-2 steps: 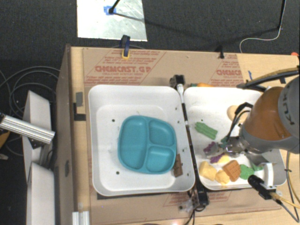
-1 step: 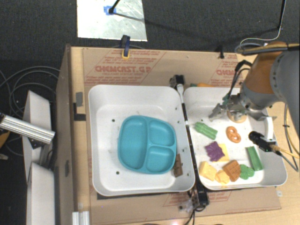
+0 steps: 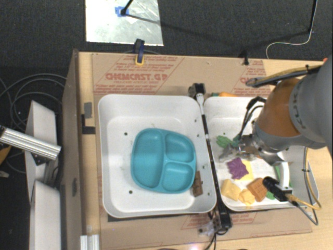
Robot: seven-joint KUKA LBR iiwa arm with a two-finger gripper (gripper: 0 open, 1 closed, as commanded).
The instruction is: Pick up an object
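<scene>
Pincer (image 3: 228,151) low over green piece (image 3: 224,140), nothing visibly held.

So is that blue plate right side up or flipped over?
Right side up: the blue plate in the left bin shows its three hollow compartments facing upward.

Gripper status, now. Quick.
Gripper: down in the right bin, just above the purple piece and beside the green piece; open or closed cannot be told, and nothing is seen held.

A bench (image 3: 156,74) topped with printed cardboard carries two white bins side by side, the left bin (image 3: 112,139) and right bin (image 3: 223,116)
</scene>
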